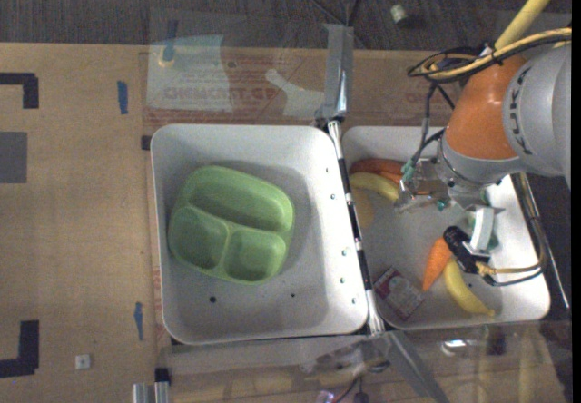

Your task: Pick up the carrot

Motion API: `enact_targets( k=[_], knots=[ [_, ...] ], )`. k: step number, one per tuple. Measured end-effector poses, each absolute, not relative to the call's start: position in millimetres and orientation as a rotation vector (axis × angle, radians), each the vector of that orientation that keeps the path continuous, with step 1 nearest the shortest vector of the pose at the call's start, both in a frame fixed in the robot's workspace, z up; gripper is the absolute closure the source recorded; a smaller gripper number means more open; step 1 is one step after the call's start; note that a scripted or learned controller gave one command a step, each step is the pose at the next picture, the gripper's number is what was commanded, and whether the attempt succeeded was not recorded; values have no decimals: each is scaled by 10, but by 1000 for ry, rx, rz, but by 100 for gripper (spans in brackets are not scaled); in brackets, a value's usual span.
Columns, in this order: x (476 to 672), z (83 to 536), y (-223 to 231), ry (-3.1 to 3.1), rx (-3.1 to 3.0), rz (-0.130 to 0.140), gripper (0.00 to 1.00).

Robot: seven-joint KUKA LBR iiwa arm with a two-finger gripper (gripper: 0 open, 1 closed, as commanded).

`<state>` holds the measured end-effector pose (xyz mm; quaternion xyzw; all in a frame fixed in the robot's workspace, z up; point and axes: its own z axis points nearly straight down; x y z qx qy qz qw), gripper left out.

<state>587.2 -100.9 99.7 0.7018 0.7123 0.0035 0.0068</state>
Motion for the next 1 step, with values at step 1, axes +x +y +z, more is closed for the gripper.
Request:
enact_targets(
  k=[1],
  knots=[
    [5473,1850,-883,2354,2078,3,100]
  ],
)
